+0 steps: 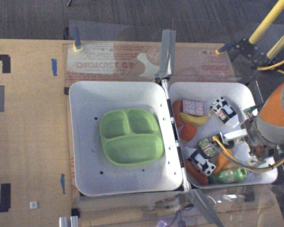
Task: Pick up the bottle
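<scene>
Hovering low over the right bin [246, 90] near the green bottle [229, 175], the pincer [258, 150], grip state unclear.

1. Single arm [277, 115] enters at the right edge of the frame, mid-height to lower right.
2. Orange band shows as a rounded block at the far right, just below mid-height, cut off by the frame edge.
3. Grey wrist section sits directly below and left of the orange band, seen nearly end-on from above.
4. Gripper [255, 150] hangs under the wrist in the lower right of the frame; dark body, tips blurred.
5. A pale bracket juts left from the wrist toward frame centre.
6. Yellow cable loops from the wrist area, curving left and down across the lower right.
</scene>
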Controlling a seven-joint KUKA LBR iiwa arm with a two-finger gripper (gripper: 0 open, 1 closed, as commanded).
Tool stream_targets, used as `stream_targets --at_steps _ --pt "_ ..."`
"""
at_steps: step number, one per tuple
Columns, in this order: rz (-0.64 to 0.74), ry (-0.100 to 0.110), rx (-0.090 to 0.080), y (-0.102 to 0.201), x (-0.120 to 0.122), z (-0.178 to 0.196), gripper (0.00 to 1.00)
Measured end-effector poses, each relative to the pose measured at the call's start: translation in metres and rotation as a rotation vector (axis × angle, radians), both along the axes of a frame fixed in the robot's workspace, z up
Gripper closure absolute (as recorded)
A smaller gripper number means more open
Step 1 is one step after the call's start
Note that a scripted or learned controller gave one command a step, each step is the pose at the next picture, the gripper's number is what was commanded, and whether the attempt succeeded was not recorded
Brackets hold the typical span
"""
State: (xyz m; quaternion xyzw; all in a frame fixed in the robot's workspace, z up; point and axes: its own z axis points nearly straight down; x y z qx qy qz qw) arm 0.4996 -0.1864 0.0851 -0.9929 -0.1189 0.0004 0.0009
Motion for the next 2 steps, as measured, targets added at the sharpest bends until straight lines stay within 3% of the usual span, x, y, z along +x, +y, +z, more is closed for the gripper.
stream_targets --at_steps 1,2 --pt "-0.006 0.002 0.000 -0.037 -0.020 0.111 0.00" --pt "0.089 0.000 0.000 0.025 -0.020 0.007 0.00"
